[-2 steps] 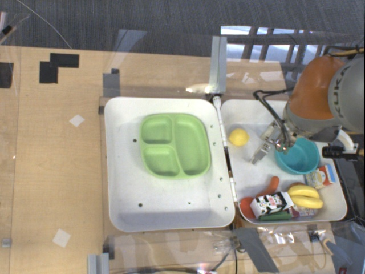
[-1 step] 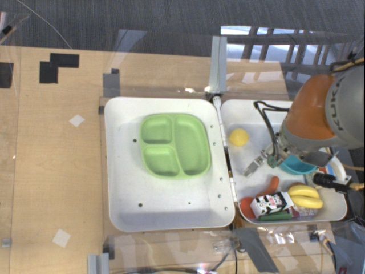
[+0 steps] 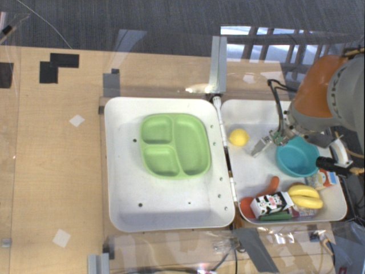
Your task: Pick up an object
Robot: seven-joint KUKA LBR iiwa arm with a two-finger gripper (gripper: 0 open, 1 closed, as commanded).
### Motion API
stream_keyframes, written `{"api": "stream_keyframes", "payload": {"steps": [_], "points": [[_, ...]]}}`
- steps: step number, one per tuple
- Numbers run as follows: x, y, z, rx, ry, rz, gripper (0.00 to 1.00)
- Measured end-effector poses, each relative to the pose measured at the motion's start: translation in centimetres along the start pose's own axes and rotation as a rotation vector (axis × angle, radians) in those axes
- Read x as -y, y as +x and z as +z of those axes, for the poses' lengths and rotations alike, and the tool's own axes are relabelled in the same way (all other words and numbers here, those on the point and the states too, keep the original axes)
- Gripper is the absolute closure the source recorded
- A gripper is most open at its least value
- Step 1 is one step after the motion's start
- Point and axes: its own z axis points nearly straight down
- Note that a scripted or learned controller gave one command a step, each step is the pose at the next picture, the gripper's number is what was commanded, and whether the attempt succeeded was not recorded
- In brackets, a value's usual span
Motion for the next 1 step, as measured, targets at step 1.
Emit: {"api": "stream_keyframes", "payload": {"steps": [1], "points": [[2.46, 4.57, -0.19, -0.001, -0.002, 0.007, 0.00]]}}
